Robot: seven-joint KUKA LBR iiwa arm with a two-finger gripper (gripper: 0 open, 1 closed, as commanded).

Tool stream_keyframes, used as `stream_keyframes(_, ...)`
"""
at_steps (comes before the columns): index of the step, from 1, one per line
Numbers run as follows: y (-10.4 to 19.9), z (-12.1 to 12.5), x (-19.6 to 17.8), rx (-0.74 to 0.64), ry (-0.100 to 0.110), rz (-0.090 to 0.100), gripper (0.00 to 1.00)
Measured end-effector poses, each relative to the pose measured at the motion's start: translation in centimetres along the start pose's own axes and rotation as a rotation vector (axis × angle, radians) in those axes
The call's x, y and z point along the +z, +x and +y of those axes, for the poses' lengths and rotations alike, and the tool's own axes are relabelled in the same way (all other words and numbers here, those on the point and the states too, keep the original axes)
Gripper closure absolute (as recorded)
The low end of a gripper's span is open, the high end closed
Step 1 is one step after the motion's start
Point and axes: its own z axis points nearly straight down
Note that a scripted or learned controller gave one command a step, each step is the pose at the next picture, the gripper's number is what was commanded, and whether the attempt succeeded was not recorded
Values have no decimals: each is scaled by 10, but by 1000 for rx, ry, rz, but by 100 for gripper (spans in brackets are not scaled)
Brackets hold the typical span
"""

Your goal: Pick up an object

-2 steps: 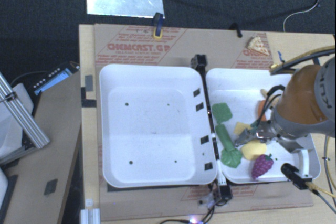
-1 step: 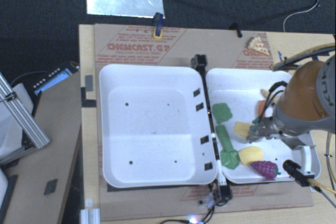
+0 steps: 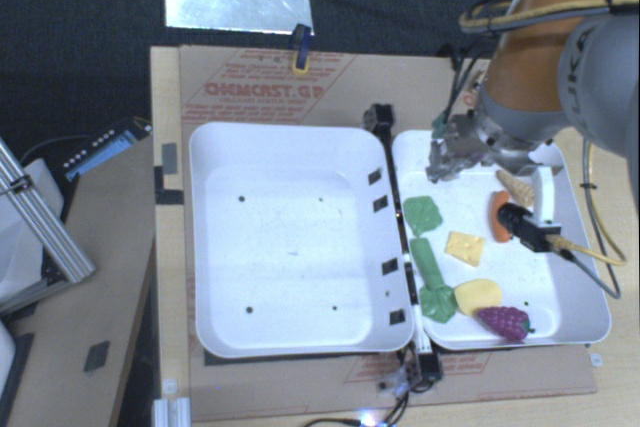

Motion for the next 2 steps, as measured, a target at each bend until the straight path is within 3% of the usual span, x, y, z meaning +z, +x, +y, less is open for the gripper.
stream_keyframes(1,76,11,-34,6,15,-2,100)
stream_keyframes(2,164,-10,29,5,27,0,100)
